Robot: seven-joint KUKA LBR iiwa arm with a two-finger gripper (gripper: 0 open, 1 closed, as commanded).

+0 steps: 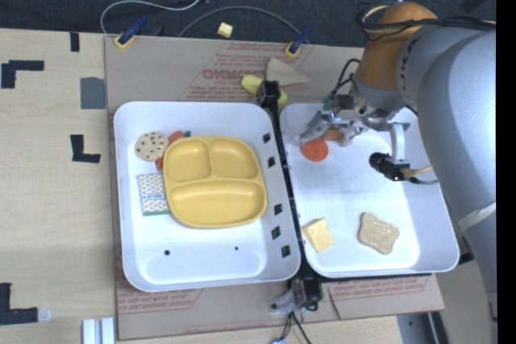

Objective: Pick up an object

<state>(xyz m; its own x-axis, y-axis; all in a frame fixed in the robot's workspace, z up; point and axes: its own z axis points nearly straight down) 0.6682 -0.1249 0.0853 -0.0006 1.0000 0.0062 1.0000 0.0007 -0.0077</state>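
Hovering low at the back of the right-hand shallow white bin [427, 250], the two-finger gripper [329, 123] is seen just above-right of the small round red-orange piece [314, 149], though its jaws' state cannot be told.

Two bins [201, 270]: white plastic, smooth, faint sheen. Sectioned tray [216, 180]: yellow plastic, smooth, slightly glossy. Bench top [48, 197]: pale wood-grain, matt. Sheet under the bins [234, 68]: brown cardboard, printed red, matt. Arm [459, 117]: grey casing, smooth, satin; orange band [395, 40] glossy. Bread slice [378, 233]: tan, rough-looking surface. Cookie [151, 145]: speckled, matt. Red disc [315, 149]: smooth, matt. Yellow wedge [318, 235]: smooth.
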